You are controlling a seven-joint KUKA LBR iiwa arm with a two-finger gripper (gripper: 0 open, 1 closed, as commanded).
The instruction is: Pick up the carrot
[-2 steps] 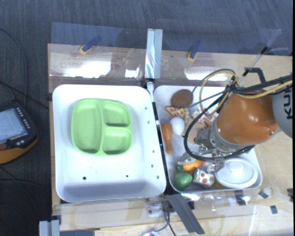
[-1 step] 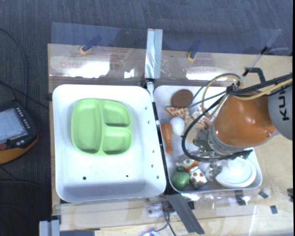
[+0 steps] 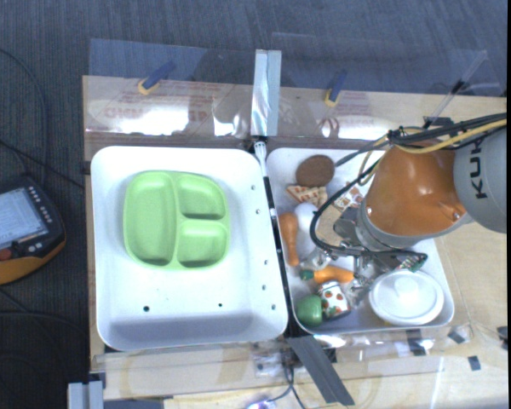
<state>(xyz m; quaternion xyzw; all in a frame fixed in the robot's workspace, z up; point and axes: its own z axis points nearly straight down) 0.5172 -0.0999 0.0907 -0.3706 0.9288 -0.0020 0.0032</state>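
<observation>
A small orange carrot [image 3: 334, 274] with a green tip lies in the right bin [image 3: 447, 313], near its front middle. Another long orange piece [image 3: 288, 235] lies along that bin's left wall. The arm comes in from the right, and its orange band [image 3: 413, 196] hangs over the bin's centre. My gripper [image 3: 360, 262] points down under the wrist, just right of the small carrot and close above the bin floor. The wrist and cables hide much of it. I see nothing held.
The right bin also holds a brown round piece [image 3: 315, 170], a pizza-like slice [image 3: 305, 193], a green ball [image 3: 309, 310], a patterned cube [image 3: 333, 299] and a white bowl [image 3: 406, 296]. A green divided plate [image 3: 176, 218] lies in the left bin [image 3: 111, 313].
</observation>
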